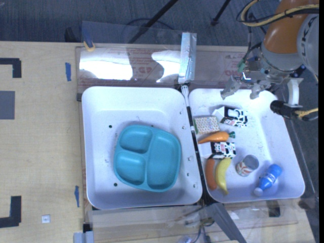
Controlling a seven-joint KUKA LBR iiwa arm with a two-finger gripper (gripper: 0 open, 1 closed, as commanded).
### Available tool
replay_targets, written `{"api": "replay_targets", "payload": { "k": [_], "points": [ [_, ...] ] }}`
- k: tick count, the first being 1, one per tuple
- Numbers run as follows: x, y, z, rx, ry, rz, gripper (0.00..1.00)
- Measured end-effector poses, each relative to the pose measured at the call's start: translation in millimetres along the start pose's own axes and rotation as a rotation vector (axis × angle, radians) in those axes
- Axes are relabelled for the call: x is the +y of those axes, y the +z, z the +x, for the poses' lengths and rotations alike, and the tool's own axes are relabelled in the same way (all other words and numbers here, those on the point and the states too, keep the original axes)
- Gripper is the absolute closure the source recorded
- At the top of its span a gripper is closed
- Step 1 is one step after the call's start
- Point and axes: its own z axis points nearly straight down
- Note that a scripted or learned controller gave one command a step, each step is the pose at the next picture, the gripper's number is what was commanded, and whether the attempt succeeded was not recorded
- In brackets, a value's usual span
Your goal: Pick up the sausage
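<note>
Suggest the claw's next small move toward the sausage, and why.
Probably move the claw toward the near left corner of the right bin. The sausage lies there against the banana, while the claw hovers open at the bin's far edge, holding nothing.

Sausage (210,173) at lower centre half-tucked behind the banana (222,174). Arm (296,22) cut off by the top-right corner. End effector (246,89) at upper right too small to read.

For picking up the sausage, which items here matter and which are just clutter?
Job: orange-brown sausage in the right white bin; gripper.

Clutter: yellow banana, orange carrot, blue bottle, teal divided plate.
</note>
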Motion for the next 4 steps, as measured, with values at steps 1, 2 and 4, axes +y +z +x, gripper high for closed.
{"api": "replay_targets", "payload": {
  "k": [1, 2, 4],
  "points": [
    [-34, -80, 56, -0.001, 0.279, -0.003, 0.0],
    [10, -185, 85, 0.0, 0.712, -0.002, 0.0],
    [-124, -225, 179, -0.002, 0.808, 0.003, 0.0]
  ]
}}
